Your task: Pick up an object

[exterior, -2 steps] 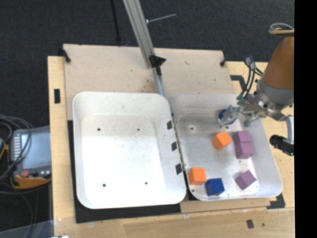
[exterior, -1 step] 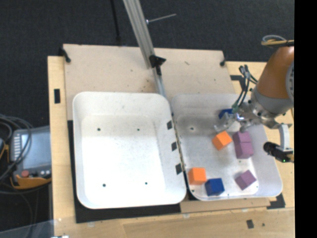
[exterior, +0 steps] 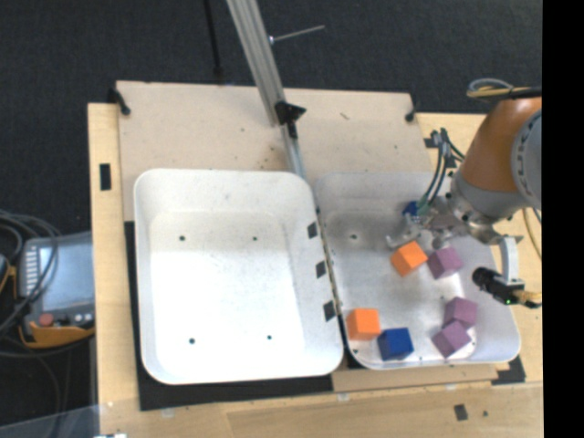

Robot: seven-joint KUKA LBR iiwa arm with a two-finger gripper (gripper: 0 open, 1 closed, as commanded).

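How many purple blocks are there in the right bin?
3. One purple block lies beside the gripper, next to an orange block. Two more sit together near the bin's front right corner. The arm may hide others.

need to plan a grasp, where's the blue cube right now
The blue cube sits in the right bin, near its front edge, just right of an orange cube and left of a purple cube.

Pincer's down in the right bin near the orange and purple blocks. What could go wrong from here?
1. The orange block lies tilted right next to a purple block, so the pincer may catch both or knock one aside.
2. Two more purple blocks sit close to the right bin's rim; a push could jam them there.
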